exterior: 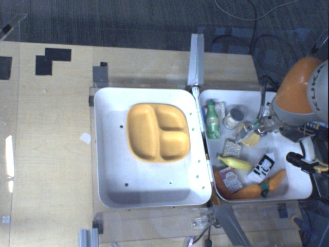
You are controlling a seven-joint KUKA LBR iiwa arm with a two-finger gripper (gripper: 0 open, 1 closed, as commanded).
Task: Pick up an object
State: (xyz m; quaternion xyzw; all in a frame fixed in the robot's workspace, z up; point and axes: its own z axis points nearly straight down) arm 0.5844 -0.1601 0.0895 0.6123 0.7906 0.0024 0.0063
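The right bin (303, 192) holds several small objects. Among them are a green bottle (212, 120) along its left wall, a small tin (235, 115), a yellow wedge (251, 139), a speckled grey pad (232, 148), a banana (235, 163), a black-and-white box (263, 165), a red packet (231, 180) and an orange carrot (257, 189). My gripper (258, 126) reaches in from the right and hangs low in the middle of this bin, just above the yellow wedge. The arm's orange band (298, 89) rises behind it.
The left bin (108, 184) holds a yellow divided plate (157, 131). A metal post (196, 55) stands between the bins at the back. Cables lie on the floor beyond the bench, and a black fitting (306, 161) juts in at the right bin's right edge.
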